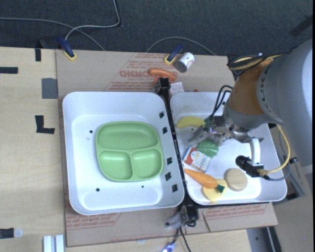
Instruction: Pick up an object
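Observation:
My gripper [203, 134] reaches down into the right bin [270, 196], its fingers pointing left toward a yellow banana [189, 122] near the bin's left wall. Just below the fingers lies a green and white packet [201, 155]. An orange carrot [202, 178] lies toward the bin's front, next to a beige round bun [235, 179] and a yellow piece [212, 193]. I see nothing between the fingers.
The left bin [76, 114] holds a green divided plate [129, 150]. A black clip strip runs between the bins. The arm's grey body [283, 88] covers the right bin's far right corner. A cable and clamps lie on the cardboard behind the bins.

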